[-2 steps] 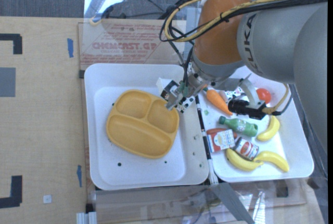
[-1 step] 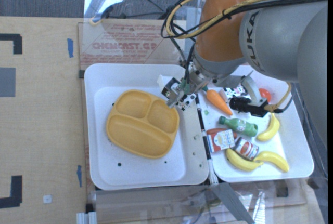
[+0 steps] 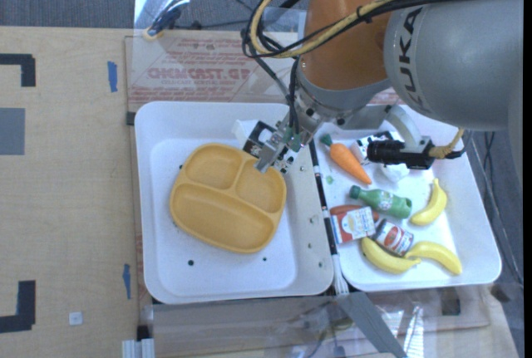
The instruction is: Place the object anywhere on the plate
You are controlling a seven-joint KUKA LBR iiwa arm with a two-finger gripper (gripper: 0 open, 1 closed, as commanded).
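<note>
One grey arm poises its gripper (image 3: 270,155) over the plate's (image 3: 226,200) upper-right rim.

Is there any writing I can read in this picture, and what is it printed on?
"UKA", black letters on the grey arm, the start hidden by the orange band.
"CHEMCAST GP", faint red print on the clear sheet behind the bins; blurred, so the reading is unsure.
Labels on the green bottle, the red packet and the can in the right bin: too small to read.

a yellow three-compartment plate (image 3: 228,198) lies flat in the left white bin (image 3: 158,207).
</note>
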